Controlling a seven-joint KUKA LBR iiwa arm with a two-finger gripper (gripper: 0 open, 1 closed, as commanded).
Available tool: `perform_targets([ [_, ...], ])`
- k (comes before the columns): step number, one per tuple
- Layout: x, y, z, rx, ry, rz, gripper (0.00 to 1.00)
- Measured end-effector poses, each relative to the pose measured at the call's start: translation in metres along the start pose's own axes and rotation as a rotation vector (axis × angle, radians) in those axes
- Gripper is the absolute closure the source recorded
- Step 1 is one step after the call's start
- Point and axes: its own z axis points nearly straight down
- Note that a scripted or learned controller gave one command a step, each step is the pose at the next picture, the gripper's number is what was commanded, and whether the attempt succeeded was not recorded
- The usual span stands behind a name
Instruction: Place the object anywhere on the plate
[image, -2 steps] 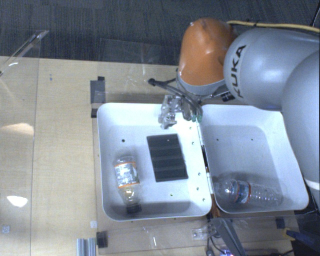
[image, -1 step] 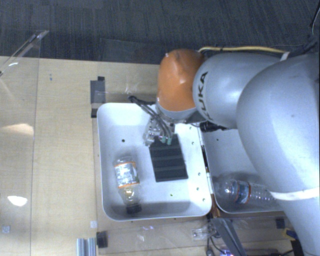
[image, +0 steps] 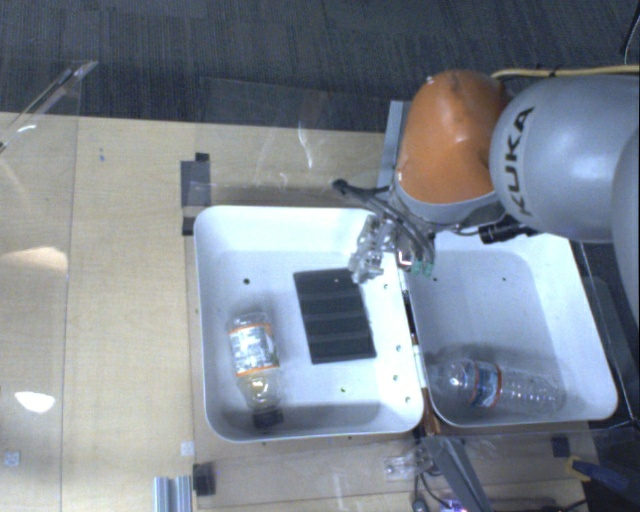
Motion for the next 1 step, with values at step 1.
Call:
perform_targets([
  [1, 0.0041, 0.0662, 0.0734, 0.002, 0.005, 0.477, 1.00],
])
